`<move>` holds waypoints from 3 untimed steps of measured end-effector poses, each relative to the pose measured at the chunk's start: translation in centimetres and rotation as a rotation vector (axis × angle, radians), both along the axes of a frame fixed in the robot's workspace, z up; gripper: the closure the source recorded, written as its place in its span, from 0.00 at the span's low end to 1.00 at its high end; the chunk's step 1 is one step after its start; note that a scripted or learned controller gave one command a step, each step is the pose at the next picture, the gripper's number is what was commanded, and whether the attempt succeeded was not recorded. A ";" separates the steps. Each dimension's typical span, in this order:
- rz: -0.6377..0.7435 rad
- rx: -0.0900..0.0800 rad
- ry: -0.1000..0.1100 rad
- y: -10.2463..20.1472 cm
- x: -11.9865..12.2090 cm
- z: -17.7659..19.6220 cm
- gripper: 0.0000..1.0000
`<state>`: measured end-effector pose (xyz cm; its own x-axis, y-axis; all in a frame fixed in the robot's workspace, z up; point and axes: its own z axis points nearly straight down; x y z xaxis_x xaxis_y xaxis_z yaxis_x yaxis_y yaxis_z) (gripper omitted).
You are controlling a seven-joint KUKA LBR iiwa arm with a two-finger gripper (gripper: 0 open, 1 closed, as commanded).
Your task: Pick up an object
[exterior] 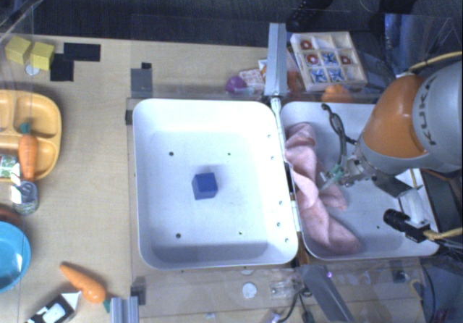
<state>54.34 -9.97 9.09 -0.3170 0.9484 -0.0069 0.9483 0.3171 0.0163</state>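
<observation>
Bins: left bin (152, 169) and right bin (383, 238) sit side by side on the worktop (87, 242), inner rims touching along the middle divider.
Left bin room: blue cube (205, 185) alone near centre, well apart from all four walls, open floor all round it.
Right bin room: pink cloth (315, 191) lies along the left wall, from near the top rim down to the bottom corner; bare floor to its right, partly covered by the arm (405, 126).
Tool: tool (338, 173) is low over the right bin, at the cloth's right edge, apparently touching it; cannot tell its state.
Worktop edge clutter: carrot (85, 283) bottom left, yellow tray (43, 126) far left, puzzle board (328, 59) above the right bin.
</observation>
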 end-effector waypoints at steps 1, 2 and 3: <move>0.007 0.001 0.011 0.8 1.4 1.0 0.00; 0.059 -0.001 -0.002 0.2 -1.7 0.0 0.00; 0.092 -0.001 0.009 1.1 -0.4 3.1 0.00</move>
